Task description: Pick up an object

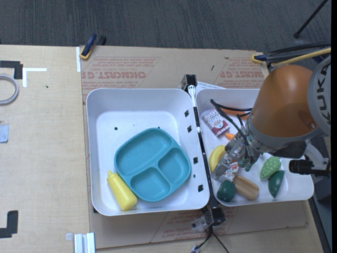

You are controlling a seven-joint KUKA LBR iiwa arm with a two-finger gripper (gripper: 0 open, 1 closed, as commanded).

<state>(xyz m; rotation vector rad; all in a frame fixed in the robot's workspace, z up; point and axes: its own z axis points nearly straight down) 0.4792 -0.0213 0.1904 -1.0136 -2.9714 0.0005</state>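
Bench is carrying two white bins side by side. Left bin is holding a blue divided plate and, at its lower left corner, a yellow bottle. Right bin is crowding with small things: a red-and-white packet near the top, a yellow piece against the dividing wall, a dark green round item, a brown hot-dog-like piece, a light green bumpy item and a darker green one.

Arm is reaching in from the right, its orange band hanging over the right bin. Gripper is sitting low among the items, just beside the yellow piece and above the brown one. Clutter is hiding its state, so I cannot tell whether it is grasping anything.

Judgement: descent looks about done; a secure grasp and the lift are remaining. No item is visibly rising off the bin floor yet.
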